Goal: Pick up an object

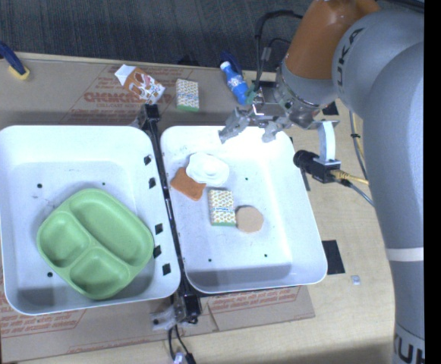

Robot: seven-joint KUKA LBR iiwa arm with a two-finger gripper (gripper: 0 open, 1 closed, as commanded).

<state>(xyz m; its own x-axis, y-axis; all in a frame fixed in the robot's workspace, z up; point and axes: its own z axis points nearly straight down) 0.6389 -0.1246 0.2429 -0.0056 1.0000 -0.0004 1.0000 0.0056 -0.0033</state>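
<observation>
Spread apart and gripping nothing, both fingers [228, 131] hung over the right bin's [305, 241] far rim. Nearest below lay a white cup [207, 167], then an orange block [187, 183], a patterned box [222, 206] lying lengthwise front-to-back, and a brown disc [250, 219]. My wrist reached in from the right.

You see a brown bench [68, 101] with two white bins [7, 203] and small packets [187, 94] on it.

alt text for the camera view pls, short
The arm's tool, fingers spread and holding nothing, hangs over the right bin's far edge; inside lie a white cup, orange wedge, patterned block and brown disc. The left bin holds a green tray.
</observation>
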